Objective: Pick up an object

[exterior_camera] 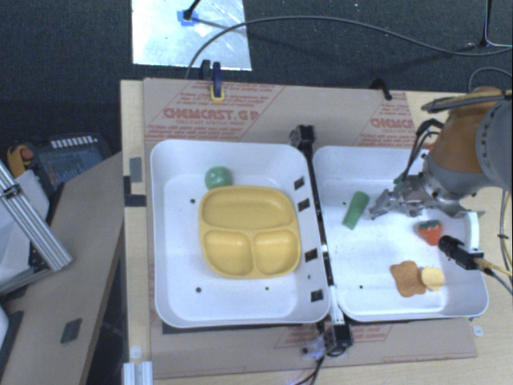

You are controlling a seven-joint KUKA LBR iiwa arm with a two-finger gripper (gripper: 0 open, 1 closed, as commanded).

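Note:
In the right bin point(377, 295) lie a green cylinder-shaped piece point(355, 210), a small red piece point(430, 232), a brown piece point(407, 278) and a yellow piece point(433, 277) touching it. My gripper point(380, 204) hangs low over the right bin, just right of the green piece and left of the red one. Nothing shows in its grasp. The grey arm with its orange band point(465, 147) comes in from the right.
The left bin point(172, 279) holds a yellow divided tray point(247, 231) and a green ball point(218, 177) at the tray's back left corner. A black divider strip point(314, 215) runs between the bins. Cables cross the floor behind the bench.

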